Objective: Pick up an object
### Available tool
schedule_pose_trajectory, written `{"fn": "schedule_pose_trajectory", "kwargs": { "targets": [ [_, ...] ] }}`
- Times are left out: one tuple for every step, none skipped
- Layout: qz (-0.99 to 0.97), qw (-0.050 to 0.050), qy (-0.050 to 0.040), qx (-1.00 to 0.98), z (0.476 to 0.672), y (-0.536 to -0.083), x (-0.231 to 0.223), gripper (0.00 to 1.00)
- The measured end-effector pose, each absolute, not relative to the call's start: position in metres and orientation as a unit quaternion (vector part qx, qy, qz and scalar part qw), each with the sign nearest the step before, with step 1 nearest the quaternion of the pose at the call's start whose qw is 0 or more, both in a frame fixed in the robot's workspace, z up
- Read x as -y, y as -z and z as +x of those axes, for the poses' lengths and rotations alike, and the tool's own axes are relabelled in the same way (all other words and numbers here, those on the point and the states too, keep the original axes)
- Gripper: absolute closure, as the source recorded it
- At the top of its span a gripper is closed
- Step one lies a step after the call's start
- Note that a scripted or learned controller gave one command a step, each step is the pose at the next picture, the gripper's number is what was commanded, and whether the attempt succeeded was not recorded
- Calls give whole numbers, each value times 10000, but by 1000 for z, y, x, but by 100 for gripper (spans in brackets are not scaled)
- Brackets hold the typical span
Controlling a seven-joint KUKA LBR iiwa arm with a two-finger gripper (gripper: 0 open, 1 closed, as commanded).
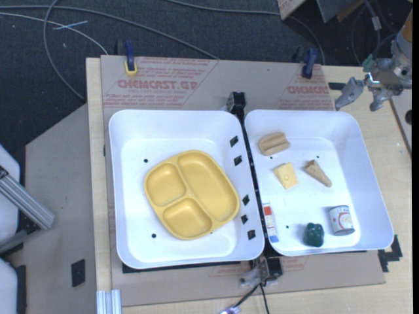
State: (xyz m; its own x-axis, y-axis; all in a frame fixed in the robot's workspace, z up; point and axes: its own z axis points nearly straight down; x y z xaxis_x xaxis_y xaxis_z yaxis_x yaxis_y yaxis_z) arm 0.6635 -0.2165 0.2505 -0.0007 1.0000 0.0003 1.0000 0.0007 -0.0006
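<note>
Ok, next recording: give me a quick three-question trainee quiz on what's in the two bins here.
1. True or false: the yellow divided tray lies in the right bin.
2. Which item sits nearest the small can? A) hot dog bun B) green pepper C) cheese square
3. Fill in: the hand is over the right bin's ____ corner, by the camera view.

Key
1. False; it lies in the left bin.
2. B.
3. Upper right; it is above the bench, away from the items.
</note>
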Motion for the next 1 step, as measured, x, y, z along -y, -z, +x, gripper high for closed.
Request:
{"fn": "schedule_pose_trajectory", "kwargs": {
  "targets": [
    [-7073,33,-17,7069,660,-189,222,0]
  ]
}}
